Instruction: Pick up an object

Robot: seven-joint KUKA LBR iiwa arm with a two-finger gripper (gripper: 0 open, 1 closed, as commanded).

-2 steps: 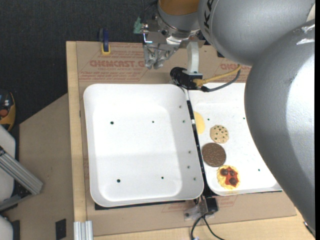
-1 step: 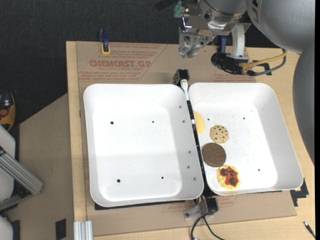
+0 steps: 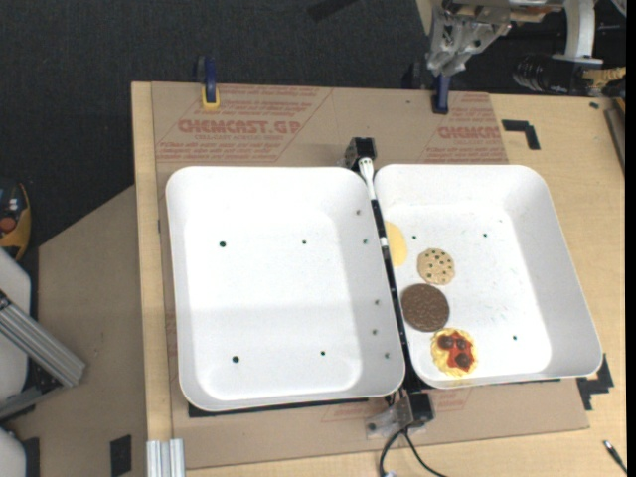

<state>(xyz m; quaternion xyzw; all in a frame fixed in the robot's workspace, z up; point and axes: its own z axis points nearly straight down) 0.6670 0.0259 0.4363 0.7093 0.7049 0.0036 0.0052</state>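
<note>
The right bin point(image 3: 527, 256) holds several small flat food pieces along its left side: a yellow piece point(image 3: 396, 243) against the left wall, a light chocolate-chip cookie point(image 3: 435, 265), a dark brown cookie point(image 3: 426, 307) and a small pizza-like piece with red topping point(image 3: 454, 352). My gripper point(image 3: 450, 58) hangs high at the top of the view, beyond the far edge of the bins, well away from every piece. Nothing shows between its fingers.
The left bin point(image 3: 199, 266) lies beside the right one, with a black clip point(image 3: 360, 151) at the far end of their shared wall. Two blue clamps point(image 3: 208, 79) point(image 3: 440, 95) hold the brown board's far edge. Cables and a bracket sit at the near edge.
</note>
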